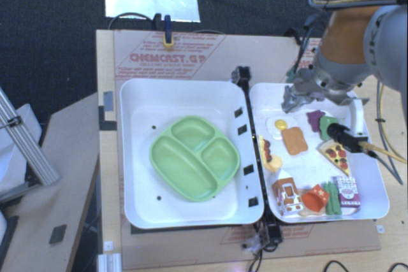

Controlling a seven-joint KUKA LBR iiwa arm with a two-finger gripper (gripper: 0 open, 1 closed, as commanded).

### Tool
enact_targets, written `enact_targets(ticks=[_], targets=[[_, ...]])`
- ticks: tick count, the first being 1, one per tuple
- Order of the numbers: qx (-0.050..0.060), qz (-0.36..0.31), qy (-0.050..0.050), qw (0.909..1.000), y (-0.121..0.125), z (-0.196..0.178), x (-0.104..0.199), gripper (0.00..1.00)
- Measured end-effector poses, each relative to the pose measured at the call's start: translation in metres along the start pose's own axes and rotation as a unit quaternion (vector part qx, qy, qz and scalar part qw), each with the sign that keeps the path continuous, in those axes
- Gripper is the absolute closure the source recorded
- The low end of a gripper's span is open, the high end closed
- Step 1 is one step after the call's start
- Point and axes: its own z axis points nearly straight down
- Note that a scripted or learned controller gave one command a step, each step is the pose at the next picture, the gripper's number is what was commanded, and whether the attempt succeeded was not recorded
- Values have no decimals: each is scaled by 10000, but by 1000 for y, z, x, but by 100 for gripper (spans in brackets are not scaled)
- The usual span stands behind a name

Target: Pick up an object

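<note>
The tool point(294, 100) hangs low over the far part of the right bin point(376, 200), at the end of the grey arm point(357, 28) that comes in from the right side. It looks dark and blurred, and I cannot tell if it is apart or together; nothing is seen held in it. The nearest things lie just below the tool in the picture, toward the near edge of the desk point(172, 54): a small fried egg toy point(280, 127) close under it, and next to that an orange toast piece point(295, 140), whose long axis runs roughly from far to near, a little tilted. To the right of these, beside the tool, there are a purple piece point(315, 118) and a green piece point(328, 125), partly mixed with a black part and cable, so their shape is hard to read. Farther away are a pizza slice point(336, 155), then at the near wall a small carton point(286, 194), a red-orange toy point(314, 199) and a printed packet point(347, 191). I judge that the egg or the toast is the likely target, needing only a short move down and toward the near side. Well apart on the left, in the left bin point(137, 137), lies a green divided plate point(194, 157). The arm body covers the far right corner of the right bin.
</note>
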Motion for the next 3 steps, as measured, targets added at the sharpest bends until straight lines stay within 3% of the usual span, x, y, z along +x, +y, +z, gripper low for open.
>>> enact_targets(ticks=[1, 2, 3], targets=[[9, 7, -4, 10000, 26, 14, 22, 100], [11, 28, -5, 10000, 30, 6, 15, 100], [24, 11, -2, 10000, 16, 5, 30, 100]])
